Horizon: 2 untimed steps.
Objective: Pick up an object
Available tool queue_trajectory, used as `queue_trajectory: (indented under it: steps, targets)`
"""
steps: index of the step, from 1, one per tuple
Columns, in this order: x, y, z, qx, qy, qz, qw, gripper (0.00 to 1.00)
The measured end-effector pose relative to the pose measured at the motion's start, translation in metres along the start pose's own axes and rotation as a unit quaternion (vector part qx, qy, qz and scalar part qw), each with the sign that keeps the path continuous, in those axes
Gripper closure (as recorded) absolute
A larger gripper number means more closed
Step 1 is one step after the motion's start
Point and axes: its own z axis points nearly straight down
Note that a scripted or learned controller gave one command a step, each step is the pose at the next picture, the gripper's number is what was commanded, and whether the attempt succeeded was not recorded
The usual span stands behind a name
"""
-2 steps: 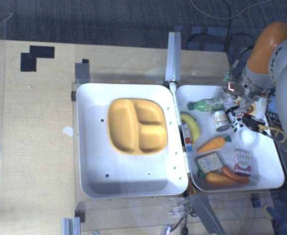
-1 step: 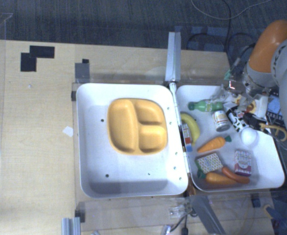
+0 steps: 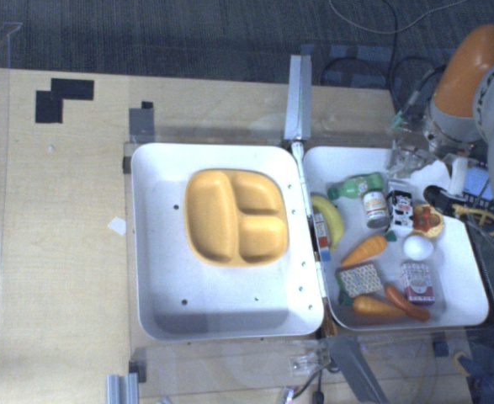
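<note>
Overhead slant view of the pale wooden bench [image 3: 61, 251] carrying two shallow white plastic bins set edge to edge. The left bin [image 3: 158, 310] holds one thing, a yellow moulded tray with three compartments [image 3: 235, 216], lying flat near its centre; it appears to serve as the receiving side.

The right bin [image 3: 474, 305] holds the stock of candidate objects, crowded together so that several touch:
- a yellow banana [image 3: 331, 217] along the left wall;
- a green plastic bottle [image 3: 358, 187] lying on its side near the far wall;
- a small cylindrical tin with a white label [image 3: 376, 209], just beside the bottle;
- an orange toy carrot [image 3: 363, 250] pointing toward the middle;
- a white egg-shaped ball [image 3: 417, 247];
- a small red-and-white carton [image 3: 417, 282];
- a tan waffle-textured square [image 3: 360, 279];
- two further orange carrot-like pieces [image 3: 390, 305] against the near wall.

The grey arm with its orange band [image 3: 474, 61] reaches in from the right, and its pincer [image 3: 408, 160] sits over the far corner of the right bin, close to the green bottle and the tin. The metal parts there are small and blurred; how far the pincer is open cannot be told, and nothing can be seen held in it. Judged from this placement, no object is yet picked, and the nearest candidates are the bottle and tin. The crowding suggests that a neighbour may be nudged during a grasp.
</note>
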Motion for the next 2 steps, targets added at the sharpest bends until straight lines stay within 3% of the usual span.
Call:
queue_trajectory:
  steps: [1, 2]
  targets:
    - [0.0, 0.0, 0.0, 0.0, 0.0, 0.0, 1.0, 0.0]
    - [0.011, -0.04, 0.037, -0.001, 0.001, 0.12, 0.9927, 0.0]
